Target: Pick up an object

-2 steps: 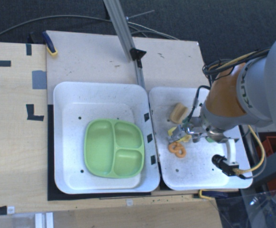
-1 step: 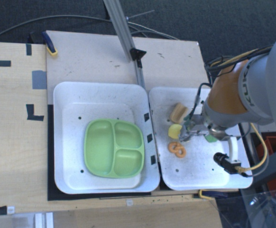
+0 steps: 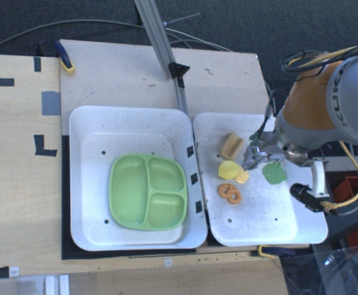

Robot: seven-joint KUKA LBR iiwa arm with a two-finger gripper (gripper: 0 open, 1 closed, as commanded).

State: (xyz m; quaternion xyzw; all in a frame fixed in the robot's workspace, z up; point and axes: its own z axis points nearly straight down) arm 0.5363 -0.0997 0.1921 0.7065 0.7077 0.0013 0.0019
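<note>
The hand point(image 3: 253, 157) hangs low in the right bin point(image 3: 277, 229) beside the lemon point(image 3: 230, 169), whose long axis runs left-right; its grip I cannot tell, the arm hides it.

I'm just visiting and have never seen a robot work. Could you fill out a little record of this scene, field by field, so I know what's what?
Left bin: holds a green divided plate
Right bin: holds four small items
Tan block: toward the far side of the right bin
Yellow piece: near the bin's middle
Orange pretzel: just in front of the yellow piece
Green leafy piece: right of the yellow piece
Arm: reaches in from the right
Gripper: low over the right bin, between the tan block and the green leafy piece
</note>
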